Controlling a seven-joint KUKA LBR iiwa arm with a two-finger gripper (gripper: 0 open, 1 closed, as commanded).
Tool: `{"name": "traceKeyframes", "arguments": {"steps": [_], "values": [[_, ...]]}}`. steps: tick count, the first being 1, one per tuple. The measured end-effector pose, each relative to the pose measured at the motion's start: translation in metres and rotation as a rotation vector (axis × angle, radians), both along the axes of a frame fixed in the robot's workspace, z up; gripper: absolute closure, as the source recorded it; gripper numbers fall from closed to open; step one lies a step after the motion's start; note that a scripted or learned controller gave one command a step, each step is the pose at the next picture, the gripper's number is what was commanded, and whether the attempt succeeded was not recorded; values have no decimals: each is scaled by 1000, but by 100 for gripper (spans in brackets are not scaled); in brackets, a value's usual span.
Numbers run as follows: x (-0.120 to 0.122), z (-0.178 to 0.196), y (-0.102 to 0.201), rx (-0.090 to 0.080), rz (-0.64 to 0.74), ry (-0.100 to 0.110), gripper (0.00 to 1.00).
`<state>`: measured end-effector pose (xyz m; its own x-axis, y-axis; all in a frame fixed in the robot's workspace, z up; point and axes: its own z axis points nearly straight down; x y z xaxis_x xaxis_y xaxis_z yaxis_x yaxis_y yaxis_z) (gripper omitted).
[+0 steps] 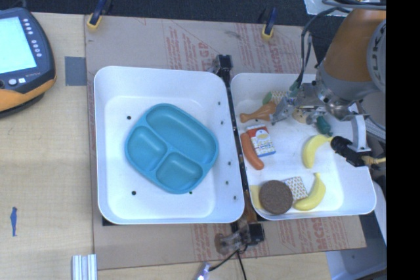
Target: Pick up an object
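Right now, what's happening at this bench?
The KUKA arm reaches in from the right over the right bin, with its gripper low near the bin's far end, close to a toy drumstick. Two bananas, a hot dog and a brown round piece lie untouched. The left bin holds a blue divided plate.

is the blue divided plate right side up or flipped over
Right side up: the blue three-compartment plastic plate lies flat in the left white bin, its recessed sections facing upward with nothing in them.

Toy foods in right bin [348, 203]; bananas [314, 149], sausage [252, 150], cookie [275, 197].
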<state>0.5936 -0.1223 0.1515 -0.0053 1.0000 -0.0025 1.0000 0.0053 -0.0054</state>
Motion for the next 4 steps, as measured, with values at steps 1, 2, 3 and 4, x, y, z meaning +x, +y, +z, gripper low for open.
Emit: {"name": "traceKeyframes", "arguments": {"steps": [1,2,3,4], "values": [[52,-38,-3,0,3,0,0],[62,-60,28,1,2,1,0],[62,-60,22,1,0,-2,0],[62,-60,24,1,1,-1,0]]}}
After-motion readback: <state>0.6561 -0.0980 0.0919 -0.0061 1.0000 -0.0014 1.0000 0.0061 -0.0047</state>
